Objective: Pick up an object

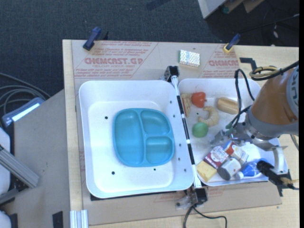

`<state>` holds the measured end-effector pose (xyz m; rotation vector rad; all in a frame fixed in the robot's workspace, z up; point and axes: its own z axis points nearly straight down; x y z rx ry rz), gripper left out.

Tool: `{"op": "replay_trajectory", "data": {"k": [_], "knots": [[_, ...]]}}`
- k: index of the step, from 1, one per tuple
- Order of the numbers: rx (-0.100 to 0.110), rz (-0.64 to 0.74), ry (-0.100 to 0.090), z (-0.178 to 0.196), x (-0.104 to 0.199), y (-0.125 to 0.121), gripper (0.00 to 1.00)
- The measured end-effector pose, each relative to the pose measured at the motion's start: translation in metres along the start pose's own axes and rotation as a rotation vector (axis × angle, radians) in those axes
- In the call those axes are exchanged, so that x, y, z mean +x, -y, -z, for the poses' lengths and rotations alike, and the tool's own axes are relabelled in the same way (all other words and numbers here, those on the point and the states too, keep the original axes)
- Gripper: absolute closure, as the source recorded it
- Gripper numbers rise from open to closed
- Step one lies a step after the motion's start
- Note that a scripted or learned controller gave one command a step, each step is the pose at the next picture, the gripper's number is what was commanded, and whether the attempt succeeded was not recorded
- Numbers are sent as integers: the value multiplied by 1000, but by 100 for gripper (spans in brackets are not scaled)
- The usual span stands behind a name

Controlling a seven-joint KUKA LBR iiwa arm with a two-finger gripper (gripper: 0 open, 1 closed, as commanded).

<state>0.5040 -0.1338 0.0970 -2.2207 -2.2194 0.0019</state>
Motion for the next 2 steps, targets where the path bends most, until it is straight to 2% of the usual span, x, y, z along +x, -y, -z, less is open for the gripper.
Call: {"op": "replay_trajectory", "data": {"k": [1, 2], "knots": [[-3, 2, 0, -12, 37, -54, 0], [-4, 2, 1, -12, 31, -117, 0]]}}
